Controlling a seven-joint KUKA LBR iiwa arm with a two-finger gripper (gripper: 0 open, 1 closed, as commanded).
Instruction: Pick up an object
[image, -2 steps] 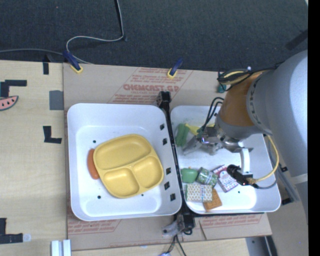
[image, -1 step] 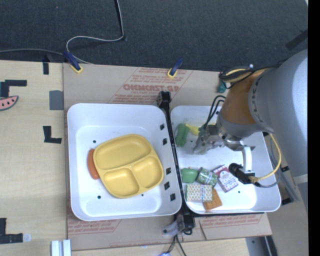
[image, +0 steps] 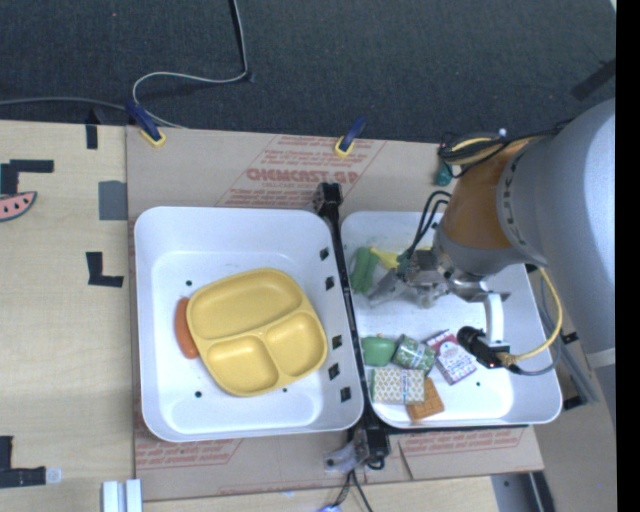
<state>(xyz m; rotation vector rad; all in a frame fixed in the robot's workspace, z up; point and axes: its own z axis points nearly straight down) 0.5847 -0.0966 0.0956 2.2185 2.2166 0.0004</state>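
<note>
My gripper (image: 397, 283) is low in the right bin (image: 525, 398), near its upper left part, with the orange-banded wrist above it. Its fingers hang just right of a green and yellow object (image: 365, 262) by the divider. Below the gripper lie a green round item (image: 378, 349), a green wrapped packet (image: 411, 353), a red and white packet (image: 454, 360), a checkered packet (image: 398, 384) and an orange cracker (image: 427, 402). Nothing is visibly held.
The left bin (image: 165, 240) holds a yellow divided plate (image: 256, 330) with an orange carrot-like item (image: 185, 328) at its left edge. Black clips sit along the divider between the bins. A cable runs over the dark floor at the top.
</note>
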